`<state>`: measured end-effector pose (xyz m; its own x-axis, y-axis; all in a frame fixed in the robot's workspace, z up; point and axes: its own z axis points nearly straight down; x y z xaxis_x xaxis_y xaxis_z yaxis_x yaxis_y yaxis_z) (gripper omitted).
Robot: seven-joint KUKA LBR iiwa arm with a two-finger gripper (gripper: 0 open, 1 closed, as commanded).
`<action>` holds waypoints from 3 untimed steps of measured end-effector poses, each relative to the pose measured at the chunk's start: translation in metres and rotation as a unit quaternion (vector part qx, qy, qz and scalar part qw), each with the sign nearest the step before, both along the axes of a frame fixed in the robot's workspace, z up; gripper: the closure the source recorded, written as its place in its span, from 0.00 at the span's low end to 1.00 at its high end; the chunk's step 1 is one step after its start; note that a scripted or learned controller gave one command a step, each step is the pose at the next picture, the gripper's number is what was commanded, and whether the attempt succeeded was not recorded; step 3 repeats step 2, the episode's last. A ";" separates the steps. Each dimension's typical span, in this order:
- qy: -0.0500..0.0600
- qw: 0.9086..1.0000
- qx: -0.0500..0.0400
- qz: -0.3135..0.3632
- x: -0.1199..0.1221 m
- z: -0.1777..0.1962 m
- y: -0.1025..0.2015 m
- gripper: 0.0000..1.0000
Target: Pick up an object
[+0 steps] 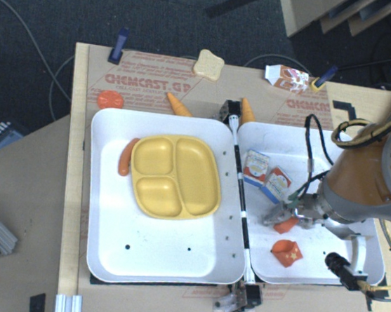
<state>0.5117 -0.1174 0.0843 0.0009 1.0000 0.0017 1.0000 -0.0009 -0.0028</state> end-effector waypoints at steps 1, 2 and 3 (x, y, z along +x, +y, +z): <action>-0.003 1.000 0.000 0.000 0.001 0.011 0.000 1.00; -0.002 1.000 -0.001 0.001 0.040 0.101 0.059 1.00; -0.002 1.000 -0.001 0.001 0.040 0.101 0.059 1.00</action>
